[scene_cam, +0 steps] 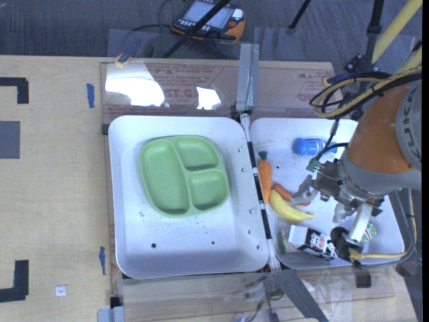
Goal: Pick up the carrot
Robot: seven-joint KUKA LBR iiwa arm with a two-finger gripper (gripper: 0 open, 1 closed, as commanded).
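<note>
The slim orange toy carrot with a green top (265, 177) lies along the left wall of the right shallow white bin (395, 250), touching a curved yellow toy banana (289, 210). Whether the two-finger gripper (326, 192) has its fingers apart, I cannot tell. The carrot looks light, stiff and smooth; gripping mid-body, across its width, seems safest.

Green three-compartment plate (182, 174) lying in the left white bin (127, 247). In the right bin (281, 133): yellow banana (289, 210) near the dividing wall, blue object (308, 145) toward the far side, small black-and-white item (315, 241) at the near edge. Beyond the bins, off the counter (47, 200), an orange-and-black handheld device (208, 17).
</note>
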